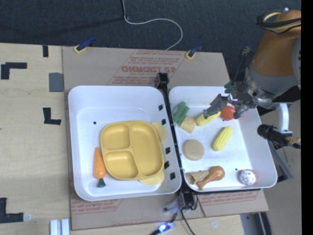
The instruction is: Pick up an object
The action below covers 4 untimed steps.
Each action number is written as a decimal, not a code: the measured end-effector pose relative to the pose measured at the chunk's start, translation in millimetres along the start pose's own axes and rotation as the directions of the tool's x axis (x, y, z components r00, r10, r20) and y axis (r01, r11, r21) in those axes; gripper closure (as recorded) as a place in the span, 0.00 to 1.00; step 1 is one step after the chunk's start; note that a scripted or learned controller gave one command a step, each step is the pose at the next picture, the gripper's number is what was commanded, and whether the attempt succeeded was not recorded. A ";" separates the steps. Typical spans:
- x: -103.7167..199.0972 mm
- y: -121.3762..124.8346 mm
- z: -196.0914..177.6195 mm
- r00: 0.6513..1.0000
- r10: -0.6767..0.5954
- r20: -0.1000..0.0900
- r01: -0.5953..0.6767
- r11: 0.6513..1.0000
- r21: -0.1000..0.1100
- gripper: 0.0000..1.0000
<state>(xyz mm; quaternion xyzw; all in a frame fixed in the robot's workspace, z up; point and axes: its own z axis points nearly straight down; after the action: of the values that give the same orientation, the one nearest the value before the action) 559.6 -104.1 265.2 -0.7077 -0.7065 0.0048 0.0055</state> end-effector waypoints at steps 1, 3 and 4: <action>0.1 1.9 -7.1 1.000 -0.003 0.001 0.003 1.000 -0.013 0.00; -3.6 5.0 101.9 1.000 -0.002 0.001 0.002 1.000 -0.007 0.00; -5.7 -2.0 148.5 1.000 -0.002 0.001 0.002 1.000 -0.008 0.00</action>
<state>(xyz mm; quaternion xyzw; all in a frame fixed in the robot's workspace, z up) 555.4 -109.7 116.7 -0.7068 -0.7074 0.0023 0.0025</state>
